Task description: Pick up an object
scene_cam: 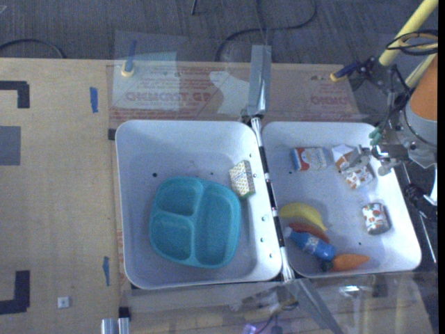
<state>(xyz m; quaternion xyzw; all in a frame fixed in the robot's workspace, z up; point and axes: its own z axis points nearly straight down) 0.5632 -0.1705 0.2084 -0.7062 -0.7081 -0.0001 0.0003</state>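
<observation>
Pick not yet done, as far as the view shows: every object lies on a bin floor. The gripper (367, 155) sits low at the far right part of the right bin (407, 256), directly at a small white-and-orange packet (356, 175); finger state cannot be told, too blurred against the packet. Candidate objects in the right bin: a small carton (308, 158) near the far wall, a patterned pouch (375, 218) by the right wall, and a tight cluster at the near left of a banana (304, 214), a blue item (311, 244) and an orange carrot-shaped toy (350, 260), touching or nearly so. The left bin (139, 145) holds a teal divided tray (195, 222) and a speckled block (242, 178) just beside the tray's far right corner. Judgement: left to do are closure, lift and clearing the rim. The packet lies near the right wall, so room on that side is tight; the bin centre is open floor.
</observation>
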